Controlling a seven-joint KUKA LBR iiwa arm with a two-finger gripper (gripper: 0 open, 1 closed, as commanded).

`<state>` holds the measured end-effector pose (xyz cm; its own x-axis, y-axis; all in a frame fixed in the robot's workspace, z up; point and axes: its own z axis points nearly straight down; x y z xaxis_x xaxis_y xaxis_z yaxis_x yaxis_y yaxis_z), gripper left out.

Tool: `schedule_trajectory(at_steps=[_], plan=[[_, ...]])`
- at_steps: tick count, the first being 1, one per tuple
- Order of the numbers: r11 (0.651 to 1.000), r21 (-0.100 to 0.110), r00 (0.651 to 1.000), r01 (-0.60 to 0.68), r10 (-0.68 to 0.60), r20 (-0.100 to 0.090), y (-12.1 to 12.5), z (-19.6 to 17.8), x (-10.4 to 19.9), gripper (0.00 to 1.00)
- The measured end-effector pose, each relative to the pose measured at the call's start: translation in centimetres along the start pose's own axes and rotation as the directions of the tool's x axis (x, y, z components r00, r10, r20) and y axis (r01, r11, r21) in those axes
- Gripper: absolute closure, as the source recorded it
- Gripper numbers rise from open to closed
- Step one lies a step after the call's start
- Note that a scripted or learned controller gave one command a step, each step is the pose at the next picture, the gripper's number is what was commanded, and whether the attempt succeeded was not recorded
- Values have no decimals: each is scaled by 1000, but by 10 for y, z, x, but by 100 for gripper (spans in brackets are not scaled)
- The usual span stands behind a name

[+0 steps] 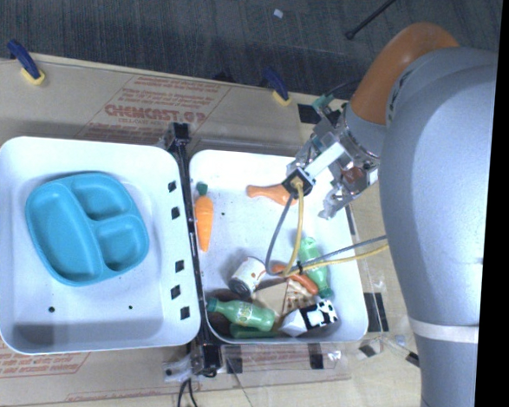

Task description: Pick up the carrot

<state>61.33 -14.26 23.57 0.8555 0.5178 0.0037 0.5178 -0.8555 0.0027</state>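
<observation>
The carrot (pixel 203 222), orange with a small green top, lies lengthwise by the left wall of the right bin (pixel 240 167), top pointing to the far side. My gripper (pixel 318 194) hovers over the bin's far right part, well to the right of the carrot and apart from it. Its two fingers stand open with nothing between them. A small orange toy piece (pixel 267 191) lies just left of the nearer finger.
The right bin's near end holds a green bottle (pixel 243 316), a white cup (pixel 248 276), a black-and-white block (pixel 320 314) and green and orange bits. Yellow cables (pixel 298 232) hang from the wrist. A blue divided plate (pixel 88 226) sits in the left bin (pixel 20 330).
</observation>
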Motion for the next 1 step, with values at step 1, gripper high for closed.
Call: schedule_trajectory(at_steps=[1], plan=[[972, 20, 972, 233, -233, 10, 11, 135, 19, 0]])
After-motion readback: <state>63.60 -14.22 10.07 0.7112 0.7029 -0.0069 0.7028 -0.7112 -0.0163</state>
